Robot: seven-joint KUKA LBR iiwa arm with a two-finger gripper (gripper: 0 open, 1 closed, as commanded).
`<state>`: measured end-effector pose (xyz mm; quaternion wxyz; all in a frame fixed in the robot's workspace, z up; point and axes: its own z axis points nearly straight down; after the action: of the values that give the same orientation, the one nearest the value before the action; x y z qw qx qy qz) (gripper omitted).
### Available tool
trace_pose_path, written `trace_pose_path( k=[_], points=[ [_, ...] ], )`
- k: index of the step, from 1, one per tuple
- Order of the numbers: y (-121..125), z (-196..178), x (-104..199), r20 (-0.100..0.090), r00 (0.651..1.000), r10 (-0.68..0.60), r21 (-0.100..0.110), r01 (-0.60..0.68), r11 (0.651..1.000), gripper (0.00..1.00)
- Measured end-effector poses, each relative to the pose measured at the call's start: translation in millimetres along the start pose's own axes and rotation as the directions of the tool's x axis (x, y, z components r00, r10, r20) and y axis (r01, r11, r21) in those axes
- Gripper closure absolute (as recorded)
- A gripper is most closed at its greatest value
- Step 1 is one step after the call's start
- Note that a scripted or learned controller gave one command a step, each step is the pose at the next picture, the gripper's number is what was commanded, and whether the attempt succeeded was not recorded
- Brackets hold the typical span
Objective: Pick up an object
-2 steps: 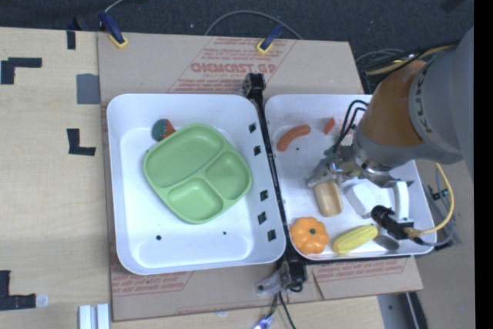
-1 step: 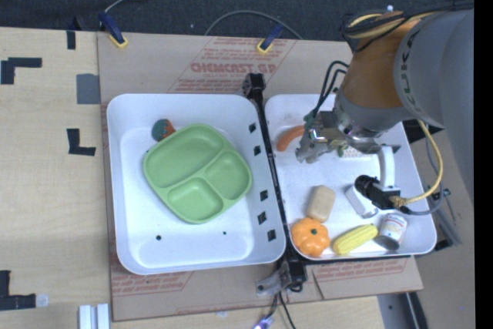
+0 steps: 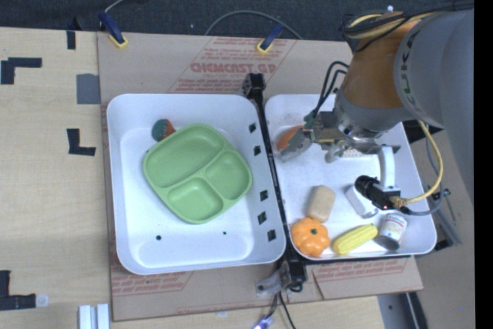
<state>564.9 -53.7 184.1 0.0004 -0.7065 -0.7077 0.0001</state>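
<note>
Orange-red object [image 3: 288, 138], small and rounded with a smooth, plastic-like sheen, lay at the upper left of the right bin [image 3: 417, 249], close to the wall shared with the neighbouring bin. The gripper [image 3: 302, 142] sat right against it; its metal parts overlapped the object's right side and hid that end, so the full shape was hard to make out. I could not tell whether the gripper was open or closed, nor whether it actually gripped the object. Behind it rose the bulky grey arm [image 3: 431, 65] with its orange band, cut off by the view's right side. Lower in the same bin lay a matte beige loaf-shaped piece [image 3: 320, 203]. Near the front wall stood a ribbed orange pumpkin [image 3: 310, 236] with a green stem, just beside a bumpy yellow corn cob [image 3: 354, 238]. At the cob's right end stood a small can [image 3: 393, 228] whose red-and-white label was too small to read. The left bin [image 3: 123, 166], white and shallow with rounded corners, held a glossy pale green plate [image 3: 199, 173] divided into three compartments. A small teal-and-red thing [image 3: 162, 129] was partly tucked behind its upper left rim. Both bins rested on brown cardboard [image 3: 154, 65] printed with red lettering that appeared upside down and could not be read with confidence. Two blue-and-yellow clamps [image 3: 114, 33] pinned its far edge.
</note>
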Motion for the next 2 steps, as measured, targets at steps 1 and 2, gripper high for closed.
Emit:
trace_pose_path(
  k=[1, 2],
  points=[
    [-3, 98, -47, 0.001, 1.000, 0.001, -0.002, -0.001, 1.000, 0.00],
    [-50, 96, -42, 0.000, 1.000, 0.002, 0.000, -0.002, 1.000, 0.00]
  ],
)
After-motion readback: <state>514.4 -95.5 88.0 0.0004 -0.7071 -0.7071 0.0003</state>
